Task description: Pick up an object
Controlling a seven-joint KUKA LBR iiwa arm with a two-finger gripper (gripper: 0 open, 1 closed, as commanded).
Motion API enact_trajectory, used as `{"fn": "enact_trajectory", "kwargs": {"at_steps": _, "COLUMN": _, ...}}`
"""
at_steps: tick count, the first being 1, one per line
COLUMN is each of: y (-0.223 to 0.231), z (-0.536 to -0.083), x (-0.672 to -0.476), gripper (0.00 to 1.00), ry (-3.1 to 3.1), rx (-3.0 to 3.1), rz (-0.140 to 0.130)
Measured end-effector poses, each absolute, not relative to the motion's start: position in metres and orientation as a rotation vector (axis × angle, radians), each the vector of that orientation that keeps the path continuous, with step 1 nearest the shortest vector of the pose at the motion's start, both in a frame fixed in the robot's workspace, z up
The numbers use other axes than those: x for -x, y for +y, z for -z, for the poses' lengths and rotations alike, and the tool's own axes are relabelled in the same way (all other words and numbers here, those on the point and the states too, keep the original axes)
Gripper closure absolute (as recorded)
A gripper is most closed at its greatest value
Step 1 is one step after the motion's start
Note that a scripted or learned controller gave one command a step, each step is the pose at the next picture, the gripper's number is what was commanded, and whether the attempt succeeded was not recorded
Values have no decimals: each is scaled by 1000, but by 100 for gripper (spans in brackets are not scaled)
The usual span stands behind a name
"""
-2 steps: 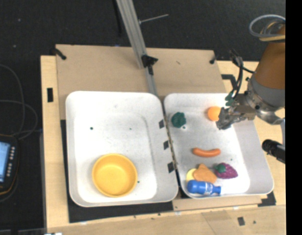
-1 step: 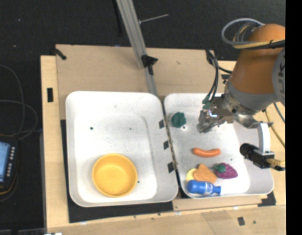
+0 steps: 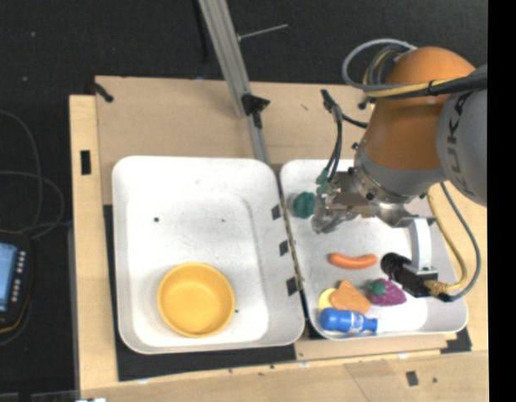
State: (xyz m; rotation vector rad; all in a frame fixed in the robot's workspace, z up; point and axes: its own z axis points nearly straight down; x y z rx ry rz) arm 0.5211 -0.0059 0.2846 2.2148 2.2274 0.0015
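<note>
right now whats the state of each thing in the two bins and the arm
round yellow plastic bowl: upright, alone in the left bin
small teal object: right bin, beside gripper
orange carrot-shaped toy: lying flat
blue and white bottle: on its side
purple toy: resting at near edge
gripper: low over right bin, holding nothing visible

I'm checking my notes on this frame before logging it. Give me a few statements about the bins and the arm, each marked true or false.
1. A yellow bowl sits in the left bin. True.
2. The orange carrot-like piece lies in the left bin. False: it lies in the right bin.
3. The gripper is over the right bin, near a small green object. True.
4. The blue object is at the far end of the right bin. False: it is at the near edge, beside a purple object.
5. The yellow bowl lies upside down. False: its hollow faces up.
</note>
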Motion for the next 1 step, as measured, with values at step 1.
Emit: {"fn": "enact_trajectory", "kwargs": {"at_steps": 1, "y": 51, "z": -268, "x": -520, "gripper": 100, "ry": 2230, "rx": -2214, "rz": 1}}
